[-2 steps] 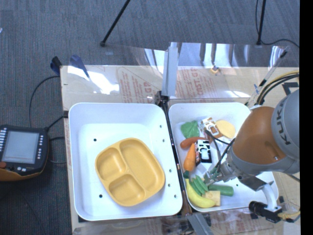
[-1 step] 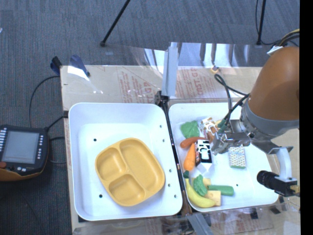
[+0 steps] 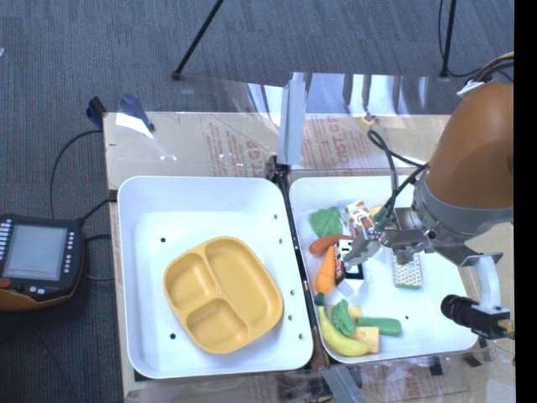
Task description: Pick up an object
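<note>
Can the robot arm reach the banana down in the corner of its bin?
Probably yes. The banana lies at the near edge of the right bin, below the end effector. A green toy rests partly over it, but its curved yellow side looks open from above.

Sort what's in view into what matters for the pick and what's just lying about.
Job in hand:
gripper
right bin
carrot
banana
green leaf
checkered block

Lying about:
left bin
yellow divided plate
handheld control pendant
</note>
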Motion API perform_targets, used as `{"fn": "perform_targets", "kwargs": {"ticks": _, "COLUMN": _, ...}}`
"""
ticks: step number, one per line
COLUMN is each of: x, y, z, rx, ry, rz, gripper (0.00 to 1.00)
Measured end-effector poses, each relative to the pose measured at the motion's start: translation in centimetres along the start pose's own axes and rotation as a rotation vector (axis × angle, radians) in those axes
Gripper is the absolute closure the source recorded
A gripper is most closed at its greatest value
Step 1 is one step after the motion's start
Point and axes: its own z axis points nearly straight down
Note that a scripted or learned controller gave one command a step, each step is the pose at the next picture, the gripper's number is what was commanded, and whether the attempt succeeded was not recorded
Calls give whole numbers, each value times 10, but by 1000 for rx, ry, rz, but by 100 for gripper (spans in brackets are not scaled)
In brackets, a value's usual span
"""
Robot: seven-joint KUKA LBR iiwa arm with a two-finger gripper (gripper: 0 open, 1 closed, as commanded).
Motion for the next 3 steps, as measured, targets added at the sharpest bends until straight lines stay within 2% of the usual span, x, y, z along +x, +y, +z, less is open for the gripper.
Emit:
{"fn": "perform_targets", "kwargs": {"ticks": 1, "x": 28, "y": 34, "z": 117, "rx": 10, "ry": 2, "rz": -138, "gripper": 0}}
{"fn": "perform_targets", "kwargs": {"ticks": 2, "x": -40, "y": 30, "z": 113, "rx": 2, "ry": 1, "rz": -248, "gripper": 0}}
{"fn": "perform_targets", "kwargs": {"ticks": 3, "x": -64, "y": 58, "z": 188, "rx": -22, "ry": -10, "rz": -579, "gripper": 0}}
